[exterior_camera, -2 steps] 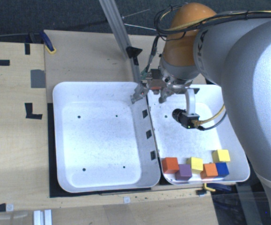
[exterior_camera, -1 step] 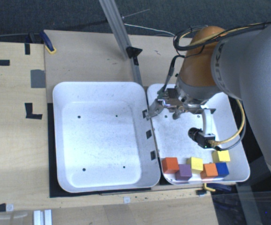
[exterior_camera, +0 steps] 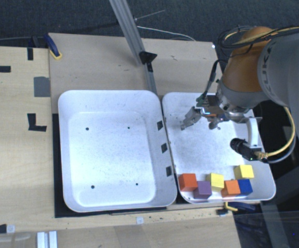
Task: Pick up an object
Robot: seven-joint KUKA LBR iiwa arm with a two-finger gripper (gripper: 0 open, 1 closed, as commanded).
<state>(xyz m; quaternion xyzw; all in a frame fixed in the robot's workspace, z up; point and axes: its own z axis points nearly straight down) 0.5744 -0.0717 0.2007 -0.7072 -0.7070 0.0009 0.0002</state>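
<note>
The gripper (exterior_camera: 198, 117) hangs over the upper part of the right bin (exterior_camera: 188, 138), its two fingers pointing toward eight o'clock. They appear spread a little apart, and nothing sits between them, so the pincer reads as released and empty. Behind it, toward two o'clock, the grey arm (exterior_camera: 273, 61) with its orange band (exterior_camera: 245, 61) leans in from the right edge, which explains the slanted approach of the wrist.

The candidates for picking lie well away from the fingers, toward five and six o'clock, crowded against the bin's near rim. An orange block (exterior_camera: 188, 181) sits leftmost, with a purple block (exterior_camera: 204, 189) just beside it, then a yellow block (exterior_camera: 217, 181). Further right come a second orange block (exterior_camera: 231, 187), a blue block (exterior_camera: 245, 186) touching it, and another yellow block (exterior_camera: 244, 171) above them. Their huddling along the sloped wall probably makes a clean grasp harder, since neighbours leave little room for fingers.

At nine o'clock from the pincer, the left bin (exterior_camera: 66, 138) adjoins the right one. The task looks barely begun: the arm must likely travel down toward the cluster first.
</note>
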